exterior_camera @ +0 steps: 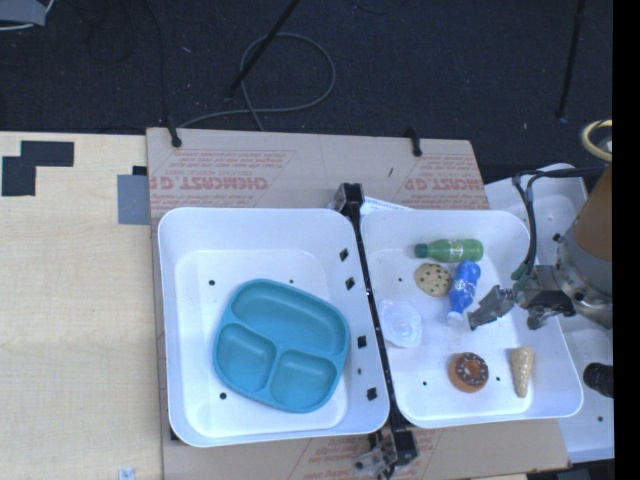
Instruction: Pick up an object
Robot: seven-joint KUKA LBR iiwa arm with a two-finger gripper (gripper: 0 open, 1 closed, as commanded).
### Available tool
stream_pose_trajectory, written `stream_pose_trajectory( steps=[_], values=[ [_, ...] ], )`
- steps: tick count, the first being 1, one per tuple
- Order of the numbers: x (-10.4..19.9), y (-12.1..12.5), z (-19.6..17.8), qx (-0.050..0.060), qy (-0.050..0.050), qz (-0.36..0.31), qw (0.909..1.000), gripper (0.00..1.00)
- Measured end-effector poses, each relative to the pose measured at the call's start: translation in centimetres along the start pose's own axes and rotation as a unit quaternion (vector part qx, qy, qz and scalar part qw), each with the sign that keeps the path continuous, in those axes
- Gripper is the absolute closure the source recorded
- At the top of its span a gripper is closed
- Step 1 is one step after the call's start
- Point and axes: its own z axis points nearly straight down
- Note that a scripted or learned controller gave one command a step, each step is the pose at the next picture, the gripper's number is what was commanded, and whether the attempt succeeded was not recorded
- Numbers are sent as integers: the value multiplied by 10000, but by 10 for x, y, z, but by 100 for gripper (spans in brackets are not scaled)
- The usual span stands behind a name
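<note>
Two bins sit side by side on the bench. The left bin [180,268] holds a divided tray [280,345]. In the right bin [560,403], a green bottle [450,250] lies at the back, a cookie [434,279] and a blue bottle [463,288] just before it, a clear lid [401,324] to the left, and a donut [468,371] and a cone [521,370] at the front.
</note>
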Motion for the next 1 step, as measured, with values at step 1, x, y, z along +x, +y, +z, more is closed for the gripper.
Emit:
stream_pose_trajectory(
  steps=[1],
  values=[
    [0, 2, -6, -61, -13, -12, 10000, 0]
  ],
)
